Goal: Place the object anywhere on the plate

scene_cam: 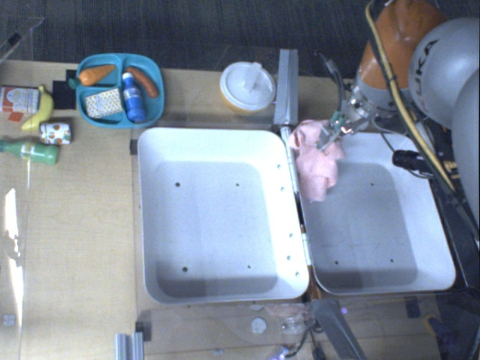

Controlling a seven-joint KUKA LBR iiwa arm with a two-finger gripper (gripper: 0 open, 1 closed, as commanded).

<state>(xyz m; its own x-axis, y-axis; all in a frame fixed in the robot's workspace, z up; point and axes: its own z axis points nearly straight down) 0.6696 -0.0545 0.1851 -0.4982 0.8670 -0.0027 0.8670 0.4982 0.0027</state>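
I watch through one fixed camera above the tabletop (pixel 75 261), angled down on the left bin (pixel 217 216). The right bin (pixel 382 223) sits just beside it, the arm (pixel 442 58) entering beyond that. Distance seems moderate; both bins fit whole, though the far edge looks dim.

Wooden bench (pixel 75 238), two white bins (pixel 217 216), blue tray (pixel 154 88), lidded cup (pixel 247 86)

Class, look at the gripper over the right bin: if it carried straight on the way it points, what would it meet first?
Probably the pink cloth: the gripper points down and leftward at its top edge in the right bin. Depth is unclear; it may already be touching.
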